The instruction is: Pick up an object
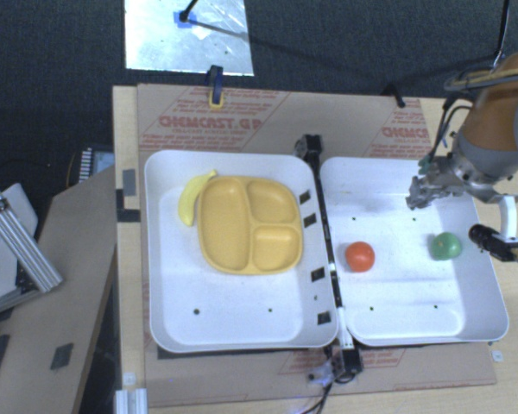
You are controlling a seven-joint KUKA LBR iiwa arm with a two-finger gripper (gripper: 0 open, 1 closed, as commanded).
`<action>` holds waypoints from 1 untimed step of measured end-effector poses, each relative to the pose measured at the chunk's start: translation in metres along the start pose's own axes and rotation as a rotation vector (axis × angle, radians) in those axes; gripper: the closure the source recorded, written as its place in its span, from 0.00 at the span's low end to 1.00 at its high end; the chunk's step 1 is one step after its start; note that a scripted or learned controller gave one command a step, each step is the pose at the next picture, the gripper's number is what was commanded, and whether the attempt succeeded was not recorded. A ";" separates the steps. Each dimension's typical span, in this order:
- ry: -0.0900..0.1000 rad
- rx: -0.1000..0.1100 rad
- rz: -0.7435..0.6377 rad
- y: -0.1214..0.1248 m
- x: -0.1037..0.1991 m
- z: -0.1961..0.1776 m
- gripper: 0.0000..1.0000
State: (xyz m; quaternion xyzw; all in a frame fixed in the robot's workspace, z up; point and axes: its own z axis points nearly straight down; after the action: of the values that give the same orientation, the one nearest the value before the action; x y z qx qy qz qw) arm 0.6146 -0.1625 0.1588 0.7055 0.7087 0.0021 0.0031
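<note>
In the right bin (397, 326) a red-orange round fruit (359, 255) lies near the bin's left wall, and a green round fruit (445, 246) lies toward its right side. My gripper (419, 195) hangs over the upper right part of this bin, above and to the left of the green fruit, with nothing seen in it. The arm with its orange band (496, 115) comes in from the right. In the left bin (181, 317) a yellow divided plate (248, 224) rests with a yellow banana (192, 197) against its upper left edge.
A black divider with clips (322, 231) runs between the two bins. The bins sit on a cardboard sheet (242, 119). A black part on a white bracket (498, 240) juts over the right bin's right rim, close to the green fruit.
</note>
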 end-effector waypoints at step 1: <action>-0.001 0.000 -0.001 0.002 0.000 -0.055 1.00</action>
State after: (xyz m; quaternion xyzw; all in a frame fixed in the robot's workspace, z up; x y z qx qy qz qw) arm 0.6166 -0.1627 0.2136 0.7053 0.7089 0.0021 0.0035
